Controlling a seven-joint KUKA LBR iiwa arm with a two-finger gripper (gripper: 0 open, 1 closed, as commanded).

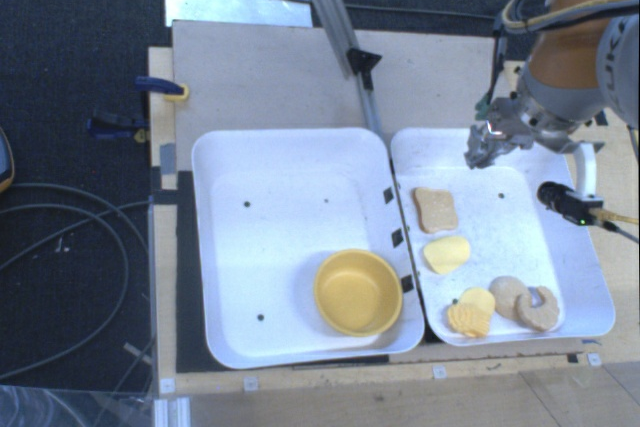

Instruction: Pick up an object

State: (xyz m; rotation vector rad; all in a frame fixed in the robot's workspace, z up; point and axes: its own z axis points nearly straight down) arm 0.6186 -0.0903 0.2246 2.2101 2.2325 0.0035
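Gripper (pixel 482 149) hovered above right bin (pixel 590 260) far rim, finger state indeterminate. Toast slice (pixel 436 209) lay nearest; advised vertical descent, centred.

This is a robotics lab. A plywood table (pixel 270 80) stands on dark carpet (pixel 70 35), where loose cables (pixel 60 245) trail at the left. Blue clamps (pixel 150 87) grip the table's left edge. Two white bins (pixel 290 165) sit side by side on it, holding toy food (pixel 436 209) and a yellow bowl (pixel 358 291). A grey and orange arm (pixel 580 25) reaches in from the right, and a metal pole (pixel 330 5) slants up at the far side.
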